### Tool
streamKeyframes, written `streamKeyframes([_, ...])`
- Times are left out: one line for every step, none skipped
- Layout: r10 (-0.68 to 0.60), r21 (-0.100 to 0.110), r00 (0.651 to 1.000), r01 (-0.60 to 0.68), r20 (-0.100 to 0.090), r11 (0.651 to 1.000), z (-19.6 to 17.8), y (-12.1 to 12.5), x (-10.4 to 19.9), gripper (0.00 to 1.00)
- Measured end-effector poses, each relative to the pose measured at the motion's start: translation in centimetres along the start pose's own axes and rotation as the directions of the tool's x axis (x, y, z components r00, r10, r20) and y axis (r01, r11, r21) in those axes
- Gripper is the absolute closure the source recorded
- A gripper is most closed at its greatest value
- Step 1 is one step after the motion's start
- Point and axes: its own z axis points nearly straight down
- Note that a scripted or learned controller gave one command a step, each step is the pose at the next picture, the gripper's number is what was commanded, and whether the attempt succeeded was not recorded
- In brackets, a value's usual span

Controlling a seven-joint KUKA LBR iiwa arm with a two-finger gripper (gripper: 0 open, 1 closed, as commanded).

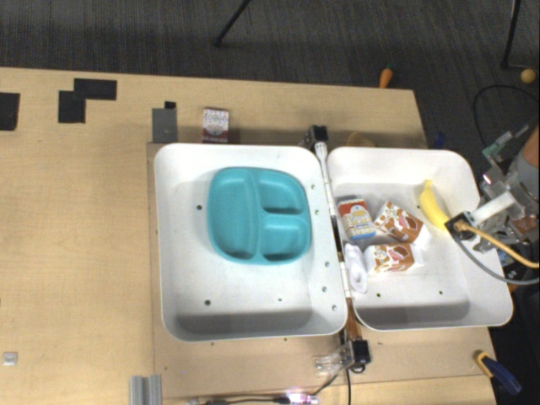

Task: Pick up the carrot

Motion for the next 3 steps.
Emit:
streamKeyframes([0.217,-0.003,0.976,-0.217,-0.004,0.976,-1.4,2.3,-3.6,1.00])
streamKeyframes([0.201,-0.001,0.979,-0.201,-0.005,0.979,-2.5,2.2,-3.4,1.00])
streamKeyframes([0.186,0.000,0.982,-0.186,-0.006,0.983,-3.6,2.2,-3.1,1.00])
